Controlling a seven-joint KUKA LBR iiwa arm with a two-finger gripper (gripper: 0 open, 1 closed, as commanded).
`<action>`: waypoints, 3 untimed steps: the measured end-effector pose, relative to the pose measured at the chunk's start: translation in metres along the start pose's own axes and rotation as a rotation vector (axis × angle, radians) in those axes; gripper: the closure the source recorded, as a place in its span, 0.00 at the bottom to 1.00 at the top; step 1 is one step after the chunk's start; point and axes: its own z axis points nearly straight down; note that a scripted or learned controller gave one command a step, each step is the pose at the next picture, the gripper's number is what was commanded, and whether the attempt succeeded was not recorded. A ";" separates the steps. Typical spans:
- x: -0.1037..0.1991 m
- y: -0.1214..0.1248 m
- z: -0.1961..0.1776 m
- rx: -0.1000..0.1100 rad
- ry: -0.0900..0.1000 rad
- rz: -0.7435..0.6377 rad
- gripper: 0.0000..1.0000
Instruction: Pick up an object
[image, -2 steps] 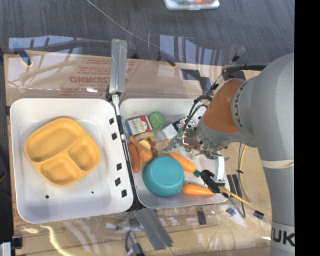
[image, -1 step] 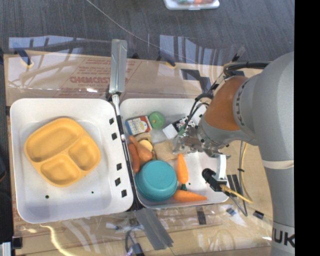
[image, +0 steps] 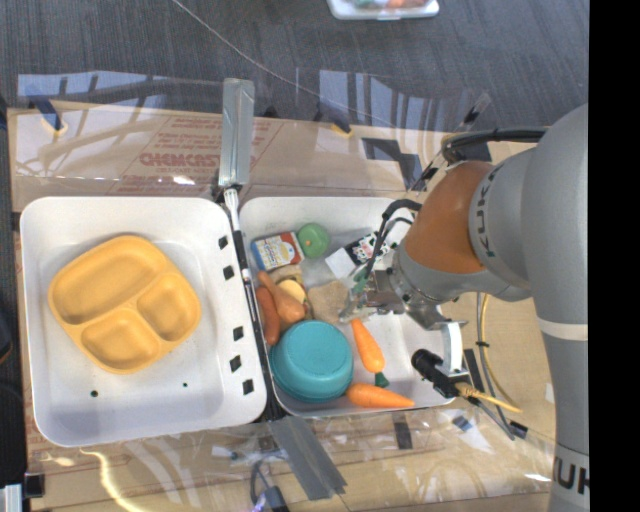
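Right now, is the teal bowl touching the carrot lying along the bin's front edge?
Touching. The camera view shows the teal bowl with its lower right rim meeting the leafy end of the carrot, no gap between them.

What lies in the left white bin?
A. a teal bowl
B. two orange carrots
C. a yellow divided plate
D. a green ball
C: the yellow three-compartment plastic plate lies in the left white bin, while the bowl, carrots and ball are in the right bin.

Two orange carrots (image: 368, 345) (image: 379, 397), a teal bowl (image: 312, 361) and green apple (image: 314, 238) in the right bin (image: 300, 208).
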 end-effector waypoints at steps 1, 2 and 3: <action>0.023 0.010 -0.011 -0.001 -0.002 -0.021 1.00; 0.017 -0.004 -0.025 0.002 0.000 -0.027 1.00; 0.078 0.020 -0.091 -0.003 -0.001 0.064 1.00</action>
